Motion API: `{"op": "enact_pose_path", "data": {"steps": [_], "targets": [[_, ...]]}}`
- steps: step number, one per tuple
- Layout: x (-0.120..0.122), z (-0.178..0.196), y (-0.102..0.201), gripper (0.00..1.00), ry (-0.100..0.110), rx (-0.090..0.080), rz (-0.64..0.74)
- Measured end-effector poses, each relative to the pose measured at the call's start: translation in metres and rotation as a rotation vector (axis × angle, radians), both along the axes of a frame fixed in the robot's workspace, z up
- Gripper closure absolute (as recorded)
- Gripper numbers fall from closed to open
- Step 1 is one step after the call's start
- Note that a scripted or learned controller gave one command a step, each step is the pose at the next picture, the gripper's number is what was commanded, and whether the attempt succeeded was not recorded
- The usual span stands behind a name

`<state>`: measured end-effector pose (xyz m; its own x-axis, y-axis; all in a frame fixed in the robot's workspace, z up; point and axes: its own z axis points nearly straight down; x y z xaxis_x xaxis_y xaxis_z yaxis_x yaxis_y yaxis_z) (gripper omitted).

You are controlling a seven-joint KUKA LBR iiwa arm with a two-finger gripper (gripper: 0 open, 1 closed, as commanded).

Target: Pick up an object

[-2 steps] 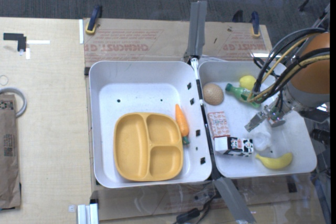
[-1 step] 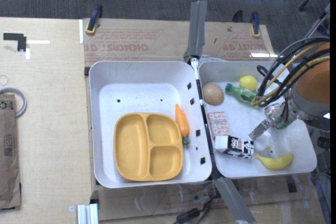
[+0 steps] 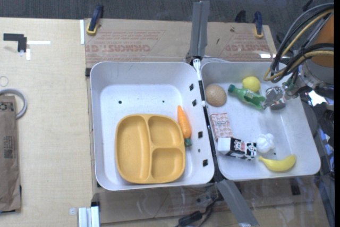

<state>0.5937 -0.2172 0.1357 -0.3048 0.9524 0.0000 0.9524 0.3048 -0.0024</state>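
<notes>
The right bin (image 3: pixel 303 130) holds a brown round object (image 3: pixel 215 94), a yellow lemon (image 3: pixel 251 83), a green bottle (image 3: pixel 245 95) lying on its side, a pink packet (image 3: pixel 220 125), a black-and-white carton (image 3: pixel 237 147), a small white object (image 3: pixel 265 142) and a yellow banana (image 3: pixel 279 162). My gripper (image 3: pixel 274 98) is low over the bin's back right part, right at the green bottle's right end and just below the lemon. Whether it touches the bottle is unclear.
The left bin (image 3: pixel 106 114) carries a yellow divided plate (image 3: pixel 151 147) with an orange carrot (image 3: pixel 184 122) beside its right rim. The arm and its cables (image 3: pixel 297 56) come in over the right bin's far right corner. A brown bag (image 3: pixel 8 151) lies at the far left.
</notes>
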Motion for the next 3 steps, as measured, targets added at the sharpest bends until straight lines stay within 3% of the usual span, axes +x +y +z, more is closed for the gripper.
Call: {"op": "enact_pose_path", "data": {"steps": [1, 2, 3], "targets": [[0.034, -0.044, 0.02, 0.0, -0.003, -0.001, 0.019], [0.035, -0.038, 0.02, 1.0, 0.0, -0.002, 0.021], [0.03, 0.073, 0.048, 1.0, 0.004, -0.002, -0.245]]}}
